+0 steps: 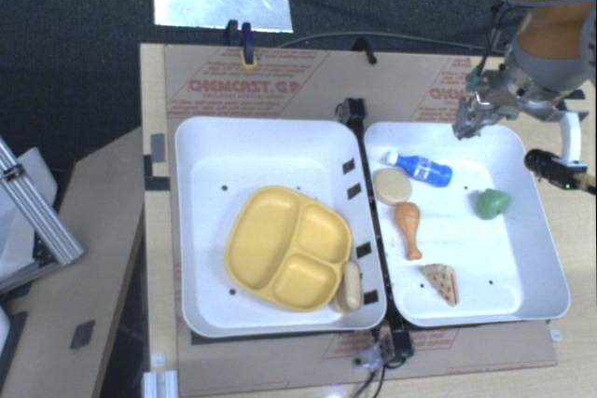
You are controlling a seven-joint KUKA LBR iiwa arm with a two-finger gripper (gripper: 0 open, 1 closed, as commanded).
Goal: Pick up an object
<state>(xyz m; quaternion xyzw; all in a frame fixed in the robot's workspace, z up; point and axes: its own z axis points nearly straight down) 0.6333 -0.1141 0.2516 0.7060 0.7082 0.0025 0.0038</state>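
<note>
The hand point(466, 128) hangs over the far rim of the right bin point(532, 200), near its back corner; whether it is spread or closed cannot be told, and nothing is seen in it. The right bin holds five things. A blue bottle point(422, 169) lies nearest the hand, long axis running left to right, white cap toward the divider. Just beside it sits a round tan cookie point(393, 187), with a drumstick point(408, 228) below, long axis running toward the near rim. A sandwich wedge point(440, 282) lies near the front, and a green lump point(492, 201) rests near the right wall, well apart from the others. Bare floor lies between the lump and the drumstick. The left bin point(210, 154) holds a yellow divided tray point(280, 242) and a bread roll point(351, 285) touching its right corner.
</note>
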